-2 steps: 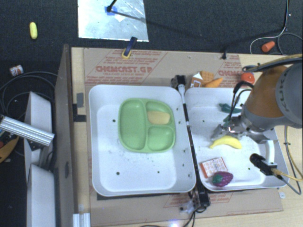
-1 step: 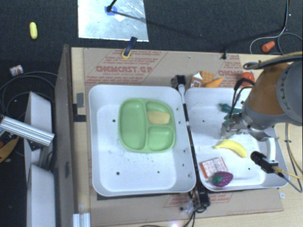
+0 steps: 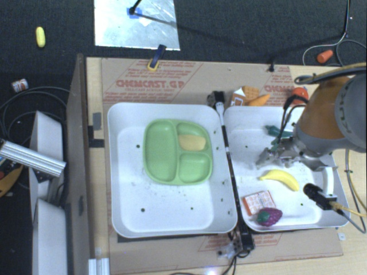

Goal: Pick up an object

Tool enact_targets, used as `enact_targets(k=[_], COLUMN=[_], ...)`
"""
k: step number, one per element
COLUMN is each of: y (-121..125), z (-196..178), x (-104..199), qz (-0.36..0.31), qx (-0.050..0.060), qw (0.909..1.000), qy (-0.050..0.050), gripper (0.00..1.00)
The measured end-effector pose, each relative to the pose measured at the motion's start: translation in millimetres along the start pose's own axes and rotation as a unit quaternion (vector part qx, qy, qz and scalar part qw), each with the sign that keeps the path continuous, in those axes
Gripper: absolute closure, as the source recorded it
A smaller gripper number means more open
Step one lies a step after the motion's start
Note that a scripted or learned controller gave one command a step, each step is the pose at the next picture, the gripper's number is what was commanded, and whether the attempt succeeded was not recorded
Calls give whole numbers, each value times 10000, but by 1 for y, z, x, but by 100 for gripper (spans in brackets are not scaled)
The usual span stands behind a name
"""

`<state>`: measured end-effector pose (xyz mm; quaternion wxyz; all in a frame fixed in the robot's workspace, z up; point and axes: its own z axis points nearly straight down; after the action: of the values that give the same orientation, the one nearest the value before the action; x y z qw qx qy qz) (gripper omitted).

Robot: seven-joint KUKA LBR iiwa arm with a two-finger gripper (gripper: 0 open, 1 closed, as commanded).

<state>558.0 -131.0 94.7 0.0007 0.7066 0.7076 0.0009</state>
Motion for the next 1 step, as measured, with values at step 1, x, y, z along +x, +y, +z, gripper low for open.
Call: enact_targets(k=[1], y=[-33], z=[-43], x=[-10], qz=[9], qx=[4], qw=[10000], qy=[-3], gripper=[0])
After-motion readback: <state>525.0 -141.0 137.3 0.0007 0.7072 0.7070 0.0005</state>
